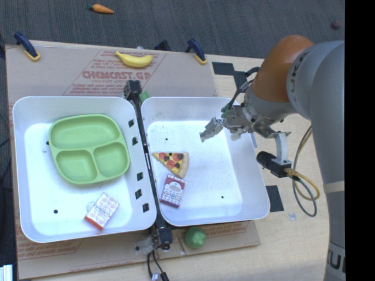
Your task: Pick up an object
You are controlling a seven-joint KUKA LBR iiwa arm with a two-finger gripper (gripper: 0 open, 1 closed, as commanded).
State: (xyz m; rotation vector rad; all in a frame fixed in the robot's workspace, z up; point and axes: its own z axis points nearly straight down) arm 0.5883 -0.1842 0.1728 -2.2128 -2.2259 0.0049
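Observation:
A toy pizza slice (172,160) lies in the right bin (252,192), near its left wall. Just below it sits a small red box (172,191). In the left bin (23,157) a green divided plate (88,147) fills the upper part, and a red and white packet (102,209) lies near the front. My gripper (212,129) hangs over the upper middle of the right bin, up and to the right of the pizza slice. I see nothing held in it.
A yellow toy banana (134,58) rests on the cardboard behind the bins. A green ball (195,237) sits in front of the right bin. An orange carrot (102,8) lies on the floor beyond. Black clips run along the divider between the bins.

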